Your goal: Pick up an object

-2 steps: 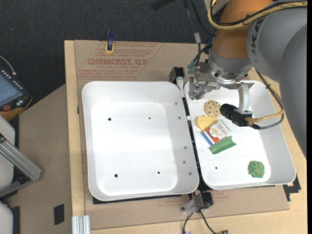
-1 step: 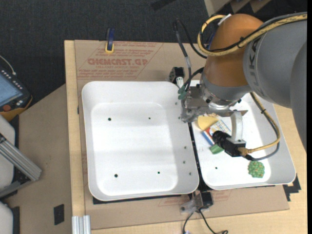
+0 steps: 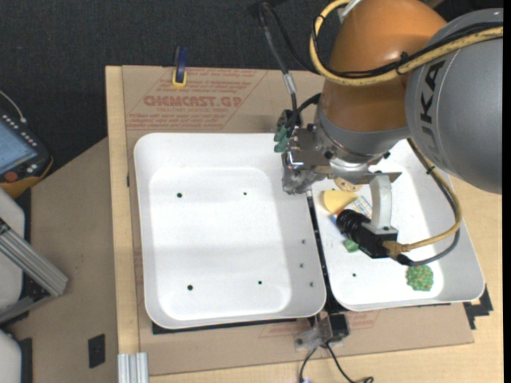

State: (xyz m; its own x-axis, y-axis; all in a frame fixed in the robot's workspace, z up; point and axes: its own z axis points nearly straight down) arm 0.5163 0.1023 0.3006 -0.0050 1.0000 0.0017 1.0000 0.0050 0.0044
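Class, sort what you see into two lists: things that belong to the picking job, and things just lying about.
Job:
gripper
yellow piece
green lumpy object
right bin

Lying about:
left bin
blue clip
cardboard sheet

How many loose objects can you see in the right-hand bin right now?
3 visible: a green bumpy object near the right bin's front corner, a yellow piece by the dividing edge, and a small green piece below it. The arm may hide more.
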